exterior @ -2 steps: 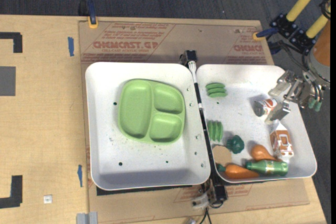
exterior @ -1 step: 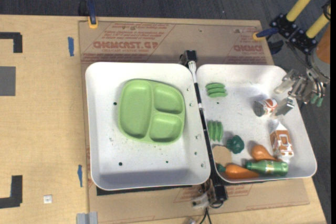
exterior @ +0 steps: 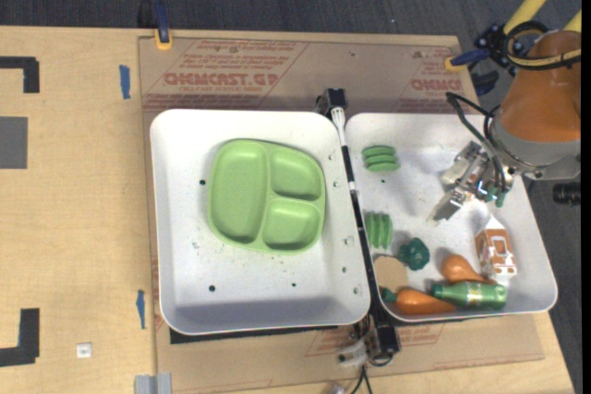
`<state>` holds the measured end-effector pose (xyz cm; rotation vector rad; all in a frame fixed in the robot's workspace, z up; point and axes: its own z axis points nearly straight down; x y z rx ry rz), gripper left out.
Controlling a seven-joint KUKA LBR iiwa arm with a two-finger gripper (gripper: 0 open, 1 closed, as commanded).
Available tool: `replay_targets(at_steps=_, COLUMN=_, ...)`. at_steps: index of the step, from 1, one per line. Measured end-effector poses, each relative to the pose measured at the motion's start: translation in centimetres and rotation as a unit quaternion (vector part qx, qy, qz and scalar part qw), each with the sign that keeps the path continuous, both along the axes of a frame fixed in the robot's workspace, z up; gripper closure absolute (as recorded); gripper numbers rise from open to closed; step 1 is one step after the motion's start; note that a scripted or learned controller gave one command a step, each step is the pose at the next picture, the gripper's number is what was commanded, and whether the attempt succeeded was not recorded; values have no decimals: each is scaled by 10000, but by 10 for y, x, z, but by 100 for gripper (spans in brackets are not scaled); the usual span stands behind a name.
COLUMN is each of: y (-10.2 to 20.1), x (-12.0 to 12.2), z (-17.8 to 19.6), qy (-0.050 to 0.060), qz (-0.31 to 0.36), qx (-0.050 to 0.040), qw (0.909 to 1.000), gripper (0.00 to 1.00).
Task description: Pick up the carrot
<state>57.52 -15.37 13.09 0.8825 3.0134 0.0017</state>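
Observation:
The carrot (exterior: 420,300) is orange with a green leafy end pointing left. It lies along the front wall of the right bin (exterior: 420,129). A green bottle (exterior: 473,293) lies against its right end and hides that tip. My gripper (exterior: 454,189) hangs over the middle right of the same bin, well behind the carrot and apart from it. Its fingers stand open with nothing between them. The orange band of the arm (exterior: 547,101) rises to the right.
In the right bin are a ridged green piece (exterior: 379,159), another green piece (exterior: 379,229), a dark green round item (exterior: 413,253), an orange lump (exterior: 459,268) and a white-and-orange carton (exterior: 496,252). The left bin (exterior: 185,281) bears a green divided plate (exterior: 267,194).

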Motion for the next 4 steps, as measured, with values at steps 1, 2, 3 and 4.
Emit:
replay_targets(at_steps=1, y=-38, x=-2, z=102, qy=-22, qz=-102, qx=-14, qw=9999, gripper=0)
replay_targets(at_steps=2, y=-43, x=22, z=34, qy=1, qz=-1064, qx=-1, qw=9943, gripper=0)
replay_targets(at_steps=3, y=10, x=-9, z=-36, qy=-11, qz=-536, qx=-7, qw=9986, gripper=0)
replay_targets(at_steps=4, y=61, x=-63, z=-17, qy=6, qz=-744, qx=2, qw=9972, gripper=0)
